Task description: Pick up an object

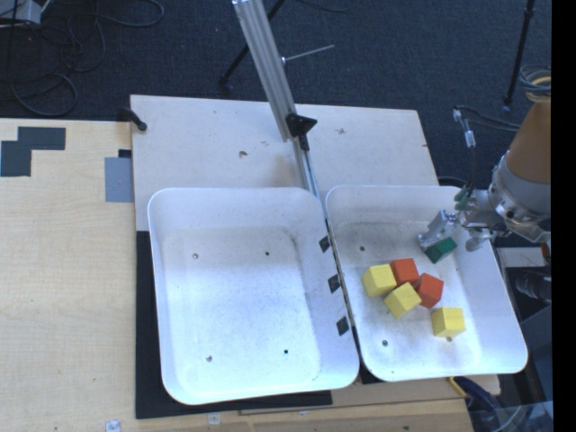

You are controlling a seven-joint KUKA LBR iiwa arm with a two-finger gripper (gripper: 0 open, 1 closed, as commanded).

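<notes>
step: approach, nothing lifted | my gripper (440, 238) over right bin (504, 349), at green block (440, 251) | fingers: can't tell | blocks cluster mid-bin | next: descend, close, lift

arm (531, 165) cut off at right edge, pincer (438, 237) grip unclear
</notes>
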